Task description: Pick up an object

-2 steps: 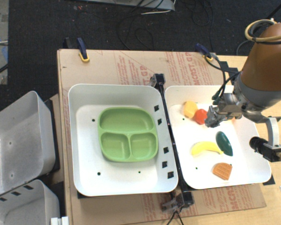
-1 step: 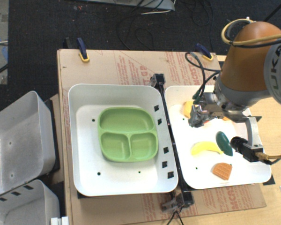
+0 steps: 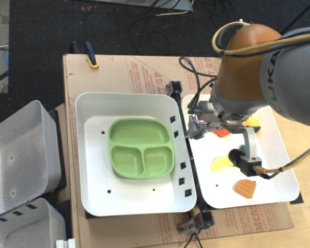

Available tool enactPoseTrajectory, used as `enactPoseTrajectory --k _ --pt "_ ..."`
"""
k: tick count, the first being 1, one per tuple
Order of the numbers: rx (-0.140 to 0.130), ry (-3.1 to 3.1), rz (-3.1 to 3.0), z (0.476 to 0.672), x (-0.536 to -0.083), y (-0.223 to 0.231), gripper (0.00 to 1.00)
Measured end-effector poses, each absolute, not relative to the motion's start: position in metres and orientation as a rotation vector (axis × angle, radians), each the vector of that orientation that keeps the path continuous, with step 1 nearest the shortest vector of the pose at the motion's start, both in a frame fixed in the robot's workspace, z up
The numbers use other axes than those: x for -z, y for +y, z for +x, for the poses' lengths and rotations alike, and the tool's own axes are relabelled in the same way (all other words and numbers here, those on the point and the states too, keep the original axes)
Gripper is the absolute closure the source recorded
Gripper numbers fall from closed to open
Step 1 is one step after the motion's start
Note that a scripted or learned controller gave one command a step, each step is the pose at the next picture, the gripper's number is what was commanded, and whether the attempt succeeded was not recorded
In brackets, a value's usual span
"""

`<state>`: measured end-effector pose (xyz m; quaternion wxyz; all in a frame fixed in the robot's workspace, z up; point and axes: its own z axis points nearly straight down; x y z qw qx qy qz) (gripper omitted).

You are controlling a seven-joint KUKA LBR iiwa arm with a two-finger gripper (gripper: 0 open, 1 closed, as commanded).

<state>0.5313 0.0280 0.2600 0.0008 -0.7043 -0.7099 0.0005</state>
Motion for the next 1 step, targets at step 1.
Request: enactPoseTrajectory --k 1 --pt "-0.001 -2.23 -2.211 0.5327 -0.2512 0.0855 1.0"
